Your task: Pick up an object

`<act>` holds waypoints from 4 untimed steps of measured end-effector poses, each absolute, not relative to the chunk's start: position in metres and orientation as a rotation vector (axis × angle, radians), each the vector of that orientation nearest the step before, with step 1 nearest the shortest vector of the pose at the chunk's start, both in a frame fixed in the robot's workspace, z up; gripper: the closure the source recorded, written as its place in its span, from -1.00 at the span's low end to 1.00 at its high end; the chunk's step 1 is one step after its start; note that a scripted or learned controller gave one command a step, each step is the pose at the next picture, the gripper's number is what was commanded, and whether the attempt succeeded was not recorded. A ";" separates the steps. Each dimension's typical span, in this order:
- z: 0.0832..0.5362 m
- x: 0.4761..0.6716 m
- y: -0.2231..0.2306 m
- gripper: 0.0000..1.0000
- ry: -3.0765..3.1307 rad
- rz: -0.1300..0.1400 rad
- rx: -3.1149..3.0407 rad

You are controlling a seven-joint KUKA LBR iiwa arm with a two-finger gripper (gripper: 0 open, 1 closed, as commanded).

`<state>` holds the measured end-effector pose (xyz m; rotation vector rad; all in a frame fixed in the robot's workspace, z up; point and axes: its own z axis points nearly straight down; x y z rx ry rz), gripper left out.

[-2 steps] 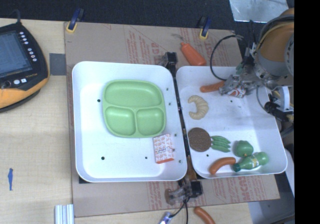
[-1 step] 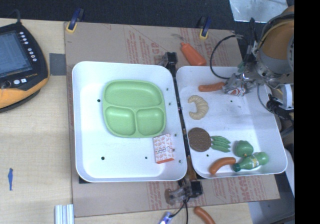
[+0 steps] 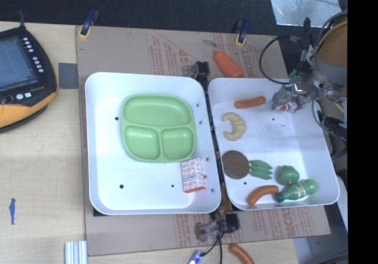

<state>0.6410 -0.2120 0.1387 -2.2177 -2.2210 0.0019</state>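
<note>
A: The gripper [image 3: 287,101] hovers at the right bin's [image 3: 307,139] far edge, beside a reddish sausage [image 3: 250,102].

B: Slim, glossy, lying flat. Can't tell the jaws' state.

I can make out very little legible text from my station. The cardboard sheet [image 3: 147,50] under the bins carries faint reddish printed lettering, well left of the fingers, but I cannot read it. A small packet [image 3: 192,175] in the left bin [image 3: 103,139], far down and left from the fingers, bears red print too fine to read. The pendant [image 3: 20,77] screen at far left shows nothing I can decipher.
</note>
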 end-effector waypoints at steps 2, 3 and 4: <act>0.119 0.657 -0.212 1.00 -2.227 0.001 -2.217; 0.112 0.656 -0.211 1.00 -2.225 0.003 -2.213; 0.123 0.656 -0.212 1.00 -2.227 0.001 -2.215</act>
